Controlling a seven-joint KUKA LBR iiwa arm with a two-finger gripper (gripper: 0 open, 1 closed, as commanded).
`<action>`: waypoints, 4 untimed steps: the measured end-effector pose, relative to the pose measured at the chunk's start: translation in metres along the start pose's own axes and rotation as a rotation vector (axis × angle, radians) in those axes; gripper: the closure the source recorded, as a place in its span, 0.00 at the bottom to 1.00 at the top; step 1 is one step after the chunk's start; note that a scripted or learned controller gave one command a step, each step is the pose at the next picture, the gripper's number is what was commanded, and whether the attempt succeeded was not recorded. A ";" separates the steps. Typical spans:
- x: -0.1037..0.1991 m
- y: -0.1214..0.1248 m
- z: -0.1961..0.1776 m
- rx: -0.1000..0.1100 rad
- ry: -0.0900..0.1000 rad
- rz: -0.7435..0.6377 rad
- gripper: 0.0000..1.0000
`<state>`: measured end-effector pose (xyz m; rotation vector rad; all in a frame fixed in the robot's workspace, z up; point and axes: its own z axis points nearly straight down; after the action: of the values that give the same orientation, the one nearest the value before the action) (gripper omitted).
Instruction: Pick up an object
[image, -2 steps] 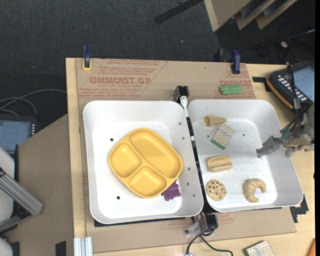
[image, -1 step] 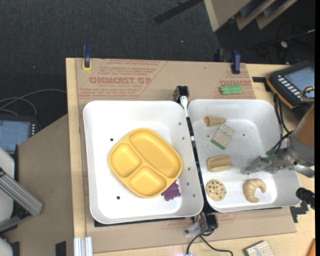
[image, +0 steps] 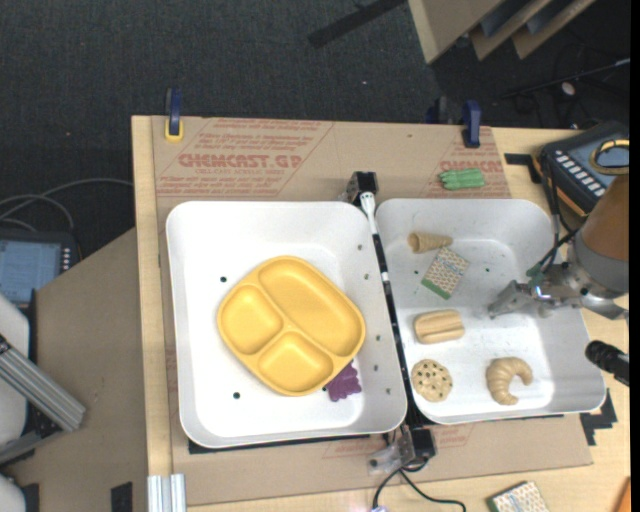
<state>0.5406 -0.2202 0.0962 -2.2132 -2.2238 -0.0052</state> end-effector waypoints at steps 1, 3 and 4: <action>0.003 0.068 0.013 0.000 0.004 -0.002 0.00; -0.002 0.114 -0.010 -0.004 -0.003 0.002 0.00; -0.004 0.129 -0.182 -0.022 -0.014 0.002 0.00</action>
<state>0.6701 -0.2246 0.2781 -2.2335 -2.2395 -0.0149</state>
